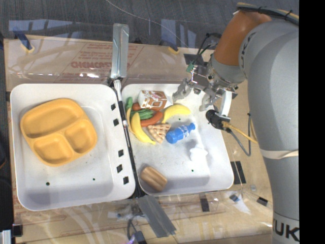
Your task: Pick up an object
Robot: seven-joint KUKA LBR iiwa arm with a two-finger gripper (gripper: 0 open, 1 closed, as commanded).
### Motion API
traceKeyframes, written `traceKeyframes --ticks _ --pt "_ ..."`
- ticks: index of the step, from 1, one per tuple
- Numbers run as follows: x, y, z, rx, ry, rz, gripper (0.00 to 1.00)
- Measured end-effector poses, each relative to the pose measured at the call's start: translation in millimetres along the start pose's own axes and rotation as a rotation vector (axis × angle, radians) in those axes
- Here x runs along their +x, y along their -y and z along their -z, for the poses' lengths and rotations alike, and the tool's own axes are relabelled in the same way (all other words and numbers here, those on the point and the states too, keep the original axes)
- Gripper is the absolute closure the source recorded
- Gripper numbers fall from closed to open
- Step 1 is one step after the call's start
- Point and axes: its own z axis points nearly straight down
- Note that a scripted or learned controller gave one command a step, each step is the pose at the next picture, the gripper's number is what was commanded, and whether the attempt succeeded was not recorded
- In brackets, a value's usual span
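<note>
The metal two-finger gripper (194,96) hovered above the right shallow white bin (216,159). Jaws stood open, holding nothing. A yellow plastic lemon (176,113) lay just below.

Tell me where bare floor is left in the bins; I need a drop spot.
Free: right bin floor between blue bottle and bread roll; left bin floor below and right of the yellow tray. Crowded: around the banana.

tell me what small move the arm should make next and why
Probably lower the hand toward the yellow lemon just below and left of it. The hand hovers over the right bin's upper edge with nothing seen between its fingers, and the lemon sits on top of the pile beside the blue bottle, so it looks like the nearest exposed object.
</note>
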Motion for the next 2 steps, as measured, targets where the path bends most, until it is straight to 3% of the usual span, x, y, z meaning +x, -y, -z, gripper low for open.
traceKeyframes --ticks 1,2 --pt "-13.3 16.9 25.3 -0.008 -0.002 0.017 0.0" --pt "54.2 71.6 -95.9 -0.012 0.0 0.061 0.0"
